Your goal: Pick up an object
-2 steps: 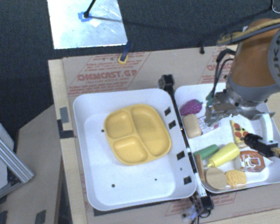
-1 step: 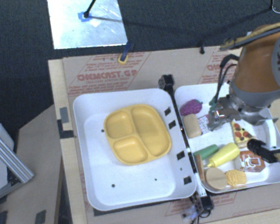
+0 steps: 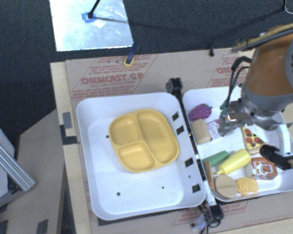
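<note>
My gripper (image 3: 226,125) hangs low over the middle of the right bin (image 3: 207,94), at the end of the grey and orange arm coming in from the right. Just left of it lies a beige block (image 3: 200,131), with a purple toy (image 3: 200,112) behind that. A pizza slice (image 3: 252,139) lies right of the gripper. Nearer the front are a green piece (image 3: 215,159), a yellow bottle (image 3: 234,161), an orange and white carton (image 3: 262,168), a round tan disc (image 3: 225,186) and a yellow ridged piece (image 3: 246,185). I see nothing held.
The left bin (image 3: 96,162) holds a yellow divided plate (image 3: 143,139) near its middle. A black divider (image 3: 187,135) runs between the two bins. The arm's body covers the back right part of the right bin.
</note>
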### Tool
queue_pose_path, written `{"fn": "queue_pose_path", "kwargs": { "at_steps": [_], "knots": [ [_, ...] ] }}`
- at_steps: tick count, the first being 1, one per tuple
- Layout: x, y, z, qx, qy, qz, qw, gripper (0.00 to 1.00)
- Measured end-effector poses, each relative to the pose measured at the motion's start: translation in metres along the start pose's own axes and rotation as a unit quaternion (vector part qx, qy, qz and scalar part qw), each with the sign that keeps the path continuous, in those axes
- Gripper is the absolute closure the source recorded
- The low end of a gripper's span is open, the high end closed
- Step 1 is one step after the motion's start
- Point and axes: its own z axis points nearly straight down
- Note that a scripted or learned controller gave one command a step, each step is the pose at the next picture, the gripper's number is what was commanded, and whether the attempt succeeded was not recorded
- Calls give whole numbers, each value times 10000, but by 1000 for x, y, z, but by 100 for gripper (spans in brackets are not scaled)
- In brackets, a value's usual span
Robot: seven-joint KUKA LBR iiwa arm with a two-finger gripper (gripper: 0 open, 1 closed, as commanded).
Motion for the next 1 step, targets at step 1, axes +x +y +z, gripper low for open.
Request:
{"fn": "queue_pose_path", "kwargs": {
  "at_steps": [1],
  "knots": [
    [4, 5, 1, -4, 3, -17, 10000, 100]
  ]
}}
